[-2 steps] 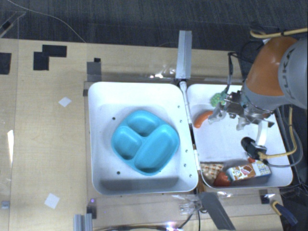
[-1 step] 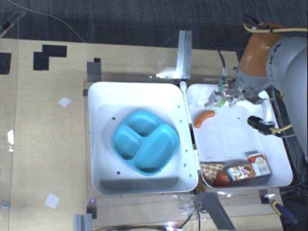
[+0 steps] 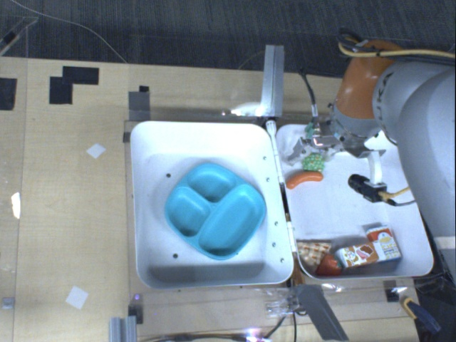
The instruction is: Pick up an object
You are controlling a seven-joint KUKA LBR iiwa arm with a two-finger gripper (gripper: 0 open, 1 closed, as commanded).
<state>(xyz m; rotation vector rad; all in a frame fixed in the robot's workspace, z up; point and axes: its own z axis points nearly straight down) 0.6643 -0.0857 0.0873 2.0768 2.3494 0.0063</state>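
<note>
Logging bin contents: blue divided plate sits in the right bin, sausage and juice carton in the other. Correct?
Not quite. The camera view shows the blue divided plate in the left bin, not the right. The orange sausage and the juice carton lie in the right bin, where the arm reaches in.
</note>
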